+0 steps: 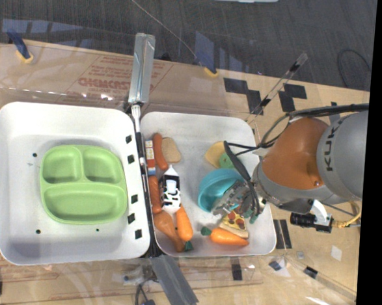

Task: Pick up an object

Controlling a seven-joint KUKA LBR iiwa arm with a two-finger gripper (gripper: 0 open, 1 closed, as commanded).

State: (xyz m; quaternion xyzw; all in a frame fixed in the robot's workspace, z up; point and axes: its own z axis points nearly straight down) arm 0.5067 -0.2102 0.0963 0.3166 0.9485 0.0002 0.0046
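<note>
While the arm reaches in from the right, the gripper (239,207) sits low in the right bin (199,126), lower right of frame. Finger opening: cannot tell. Pizza slice toy (236,221) lies right under it, beside the teal bowl (215,186).

- The arm (308,160) reached in from the right over the right bin (199,126).
- Its gripper (238,204) hung low at that bin's right side, just above a pizza slice (237,221) and beside a teal bowl (215,186).
- A carrot (227,236) lay just below the pizza slice, near the front wall.
- Along the bin's left wall lay a hot dog (158,151), a bread slice (171,150), a black-and-white bottle (170,191) and two more carrots (176,226).
- A yellow and green piece (218,157) sat behind the bowl.
- The left bin (15,143) held a green divided tray (83,183).
</note>
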